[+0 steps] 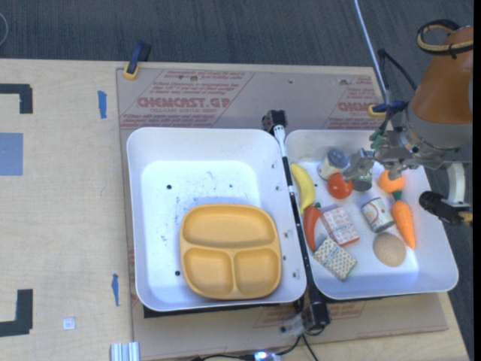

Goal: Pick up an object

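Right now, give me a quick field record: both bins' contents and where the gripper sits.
left bin: yellow divided tray
right bin: banana, tomato, chili, two cartons, can, carrot, potato
gripper: over the right bin's far side, above small items
held object: none visible between the fingers

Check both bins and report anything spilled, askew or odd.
Nothing looks spilled or damaged. The yellow divided plate lies flat in the left bin, which has dark scuff marks. The banana, carrot and small boxes lie jumbled in the right bin.
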Controlling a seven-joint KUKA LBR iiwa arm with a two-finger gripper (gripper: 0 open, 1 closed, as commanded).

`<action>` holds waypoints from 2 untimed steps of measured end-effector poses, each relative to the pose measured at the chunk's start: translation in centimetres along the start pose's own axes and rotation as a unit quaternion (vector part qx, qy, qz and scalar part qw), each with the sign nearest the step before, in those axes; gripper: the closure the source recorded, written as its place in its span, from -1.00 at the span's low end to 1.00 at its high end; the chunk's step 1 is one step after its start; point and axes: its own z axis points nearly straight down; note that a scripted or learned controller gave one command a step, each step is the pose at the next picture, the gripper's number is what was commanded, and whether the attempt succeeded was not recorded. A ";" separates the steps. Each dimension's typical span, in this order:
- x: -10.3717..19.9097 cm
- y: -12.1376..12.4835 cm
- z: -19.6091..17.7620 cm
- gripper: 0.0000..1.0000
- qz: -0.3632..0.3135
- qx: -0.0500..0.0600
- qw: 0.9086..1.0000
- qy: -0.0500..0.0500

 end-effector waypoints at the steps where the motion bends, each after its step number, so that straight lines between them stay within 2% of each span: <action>1: 2.3 1.9 9.4 -1.00 0.000 -0.002 1.000 -0.001; 2: 3.0 -0.6 11.0 -1.00 0.002 -0.004 1.000 -0.002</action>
